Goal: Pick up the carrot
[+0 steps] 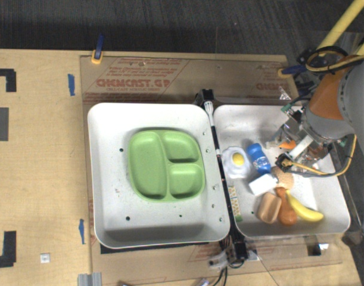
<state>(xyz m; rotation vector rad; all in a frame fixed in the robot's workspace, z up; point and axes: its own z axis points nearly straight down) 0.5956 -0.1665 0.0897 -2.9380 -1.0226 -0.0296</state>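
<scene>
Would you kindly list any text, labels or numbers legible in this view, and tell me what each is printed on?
"CHEMCAST" followed by unclear letters, perhaps "GP": large red print on the brown protective sheet behind the bins; this reading is uncertain.
Smaller red lines above and below it: too blurred to read.
Fainter red print on the same sheet behind the right bin: unreadable.
Blue bottle: any label is too small to read.
</scene>
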